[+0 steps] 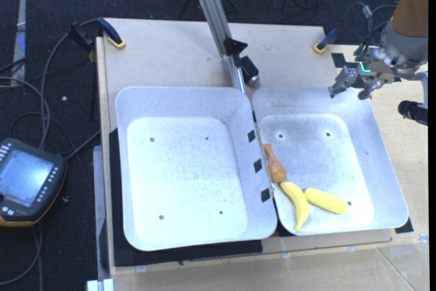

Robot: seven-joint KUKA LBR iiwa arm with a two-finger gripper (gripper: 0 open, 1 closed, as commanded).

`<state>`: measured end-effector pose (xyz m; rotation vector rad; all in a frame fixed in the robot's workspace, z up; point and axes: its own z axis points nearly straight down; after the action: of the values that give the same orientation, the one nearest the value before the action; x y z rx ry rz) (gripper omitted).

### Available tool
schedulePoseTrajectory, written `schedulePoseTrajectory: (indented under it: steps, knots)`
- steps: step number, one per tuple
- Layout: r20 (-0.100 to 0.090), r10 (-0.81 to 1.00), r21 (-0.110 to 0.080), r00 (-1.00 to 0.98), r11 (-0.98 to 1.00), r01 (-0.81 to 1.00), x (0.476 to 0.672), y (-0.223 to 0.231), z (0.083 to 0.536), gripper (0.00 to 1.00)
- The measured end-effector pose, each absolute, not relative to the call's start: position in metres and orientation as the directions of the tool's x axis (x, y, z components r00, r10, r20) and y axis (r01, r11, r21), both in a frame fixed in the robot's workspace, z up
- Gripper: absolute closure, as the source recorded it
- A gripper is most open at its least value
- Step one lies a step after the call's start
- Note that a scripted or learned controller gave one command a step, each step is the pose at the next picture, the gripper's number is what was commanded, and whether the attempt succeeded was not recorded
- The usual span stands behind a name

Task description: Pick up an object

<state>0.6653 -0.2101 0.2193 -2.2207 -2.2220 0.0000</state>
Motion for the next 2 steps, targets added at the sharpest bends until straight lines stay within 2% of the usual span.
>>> schedulePoseTrajectory:
  steps: [1, 2]
  knots:
    - [0.0, 1.0, 0.0, -0.001, 0.001, 1.0, 0.665, -0.21, 0.219, 0.0]
    - [0.001, 1.0, -0.004, 0.0, 0.0, 1.0, 0.662, -0.204, 0.175, 0.0]
